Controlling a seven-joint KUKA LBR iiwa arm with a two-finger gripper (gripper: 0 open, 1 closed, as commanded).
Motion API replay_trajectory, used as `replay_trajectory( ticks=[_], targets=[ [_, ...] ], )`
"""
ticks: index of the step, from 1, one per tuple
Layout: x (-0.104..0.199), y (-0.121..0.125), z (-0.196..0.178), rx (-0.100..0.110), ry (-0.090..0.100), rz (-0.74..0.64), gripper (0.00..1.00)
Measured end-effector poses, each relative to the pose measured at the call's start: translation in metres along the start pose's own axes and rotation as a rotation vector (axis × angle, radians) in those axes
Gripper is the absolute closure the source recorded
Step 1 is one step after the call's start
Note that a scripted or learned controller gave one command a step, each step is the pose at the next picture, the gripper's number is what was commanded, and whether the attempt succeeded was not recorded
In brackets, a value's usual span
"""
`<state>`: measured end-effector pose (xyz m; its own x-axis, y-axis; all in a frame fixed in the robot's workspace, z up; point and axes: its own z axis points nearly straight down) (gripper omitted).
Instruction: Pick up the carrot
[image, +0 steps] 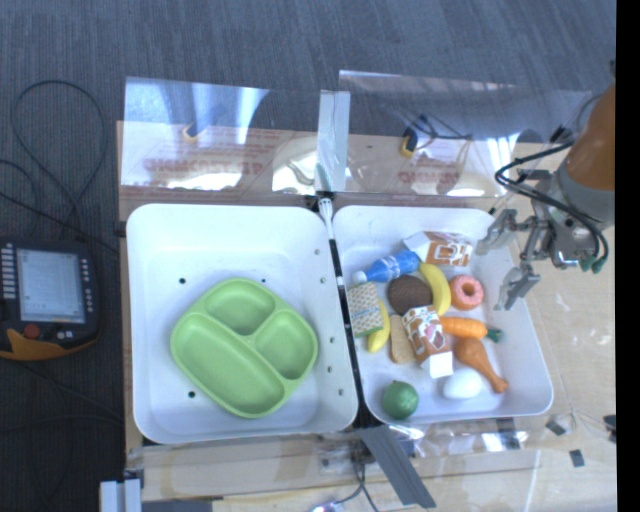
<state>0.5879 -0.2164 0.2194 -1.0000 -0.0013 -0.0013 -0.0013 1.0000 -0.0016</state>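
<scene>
— Where's the carrot (466, 326)?

— Right of the frame's centre, in the right bin (530, 390), lying roughly level with its green end toward the right wall. A doughnut (466, 292) sits just above it, a drumstick (480, 362) just below, and a small carton (425, 333) touches its left end.

— And the gripper (512, 262)?

— At the upper right, over the right bin's far corner, well apart from the carrot. Its fingers look spread with nothing between them, though the angle makes that hard to confirm.

— The left bin (150, 260)?

— It carries a green divided plate (245, 345).
</scene>
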Motion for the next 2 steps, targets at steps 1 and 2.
replay_trajectory(
  ticks=[1, 2],
  targets=[
    [0.042, 0.026, 0.105, -0.004, 0.010, -0.007, 0.00],
    [0.067, 0.036, 0.127, 0.007, -0.017, 0.024, 0.00]
  ],
)
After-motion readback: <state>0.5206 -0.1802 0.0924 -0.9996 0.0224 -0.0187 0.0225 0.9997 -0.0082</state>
